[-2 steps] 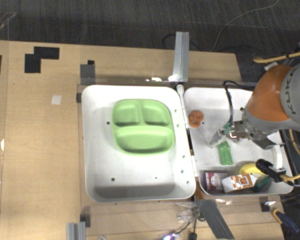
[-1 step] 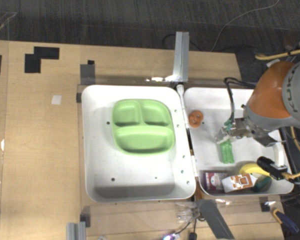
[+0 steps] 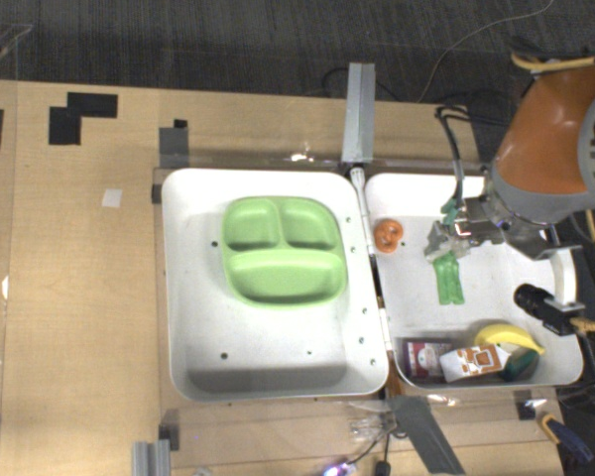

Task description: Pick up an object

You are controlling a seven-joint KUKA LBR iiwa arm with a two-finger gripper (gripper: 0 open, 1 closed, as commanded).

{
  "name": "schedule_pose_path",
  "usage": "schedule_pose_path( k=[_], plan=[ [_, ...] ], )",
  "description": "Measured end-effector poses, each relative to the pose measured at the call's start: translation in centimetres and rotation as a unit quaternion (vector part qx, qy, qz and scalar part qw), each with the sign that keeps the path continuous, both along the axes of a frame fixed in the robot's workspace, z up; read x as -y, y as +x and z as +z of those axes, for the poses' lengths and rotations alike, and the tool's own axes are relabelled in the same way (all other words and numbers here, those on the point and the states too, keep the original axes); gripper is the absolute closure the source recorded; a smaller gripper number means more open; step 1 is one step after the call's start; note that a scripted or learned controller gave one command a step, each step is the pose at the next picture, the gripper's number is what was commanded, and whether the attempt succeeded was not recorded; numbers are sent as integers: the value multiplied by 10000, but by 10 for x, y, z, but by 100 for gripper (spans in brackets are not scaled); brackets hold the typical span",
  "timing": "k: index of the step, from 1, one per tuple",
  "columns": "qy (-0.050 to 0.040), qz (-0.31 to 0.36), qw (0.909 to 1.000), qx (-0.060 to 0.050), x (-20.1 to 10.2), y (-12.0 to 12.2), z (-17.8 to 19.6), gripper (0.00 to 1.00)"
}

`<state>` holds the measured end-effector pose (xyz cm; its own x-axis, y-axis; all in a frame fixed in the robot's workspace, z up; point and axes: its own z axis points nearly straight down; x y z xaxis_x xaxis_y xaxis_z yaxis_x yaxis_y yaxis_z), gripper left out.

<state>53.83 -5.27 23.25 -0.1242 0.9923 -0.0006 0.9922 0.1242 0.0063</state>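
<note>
- The pincer (image 3: 446,238) hangs low over the right bin (image 3: 416,310), near its far side, reaching in from the right.
- Its tips sit right at the top end of a green packet (image 3: 449,282). I cannot tell how far the pincer is open, or if it has hold of anything.
- The green packet lies flat on the bin floor and points toward the near side. It looks like the thing the pincer is going for.
- I think this is the grab step: the arm is down at the packet, and lifting is not done yet.
- Next, I think the pincer must pinch the packet's top end well and then go straight up. The packet looks thin and floppy, so it could slip out.
- Just left of the pincer is a small orange ball (image 3: 388,233), close to the bin's left wall.
- In the near right corner lie a banana (image 3: 509,338), a small carton (image 3: 473,363) and a dark packet (image 3: 422,356), close together.
- The left bin (image 3: 193,296) holds a green tray (image 3: 282,250) with three parts.
- Both bins sit side by side on a light wooden bench (image 3: 69,296). A dark floor (image 3: 228,28) lies on the far side.
</note>
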Motion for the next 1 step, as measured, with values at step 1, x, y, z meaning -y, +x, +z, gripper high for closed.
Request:
schedule_pose_path(
  k=[1],
  plan=[
    [4,-328,9995,-17,-58,-33,5,100]
  ],
)
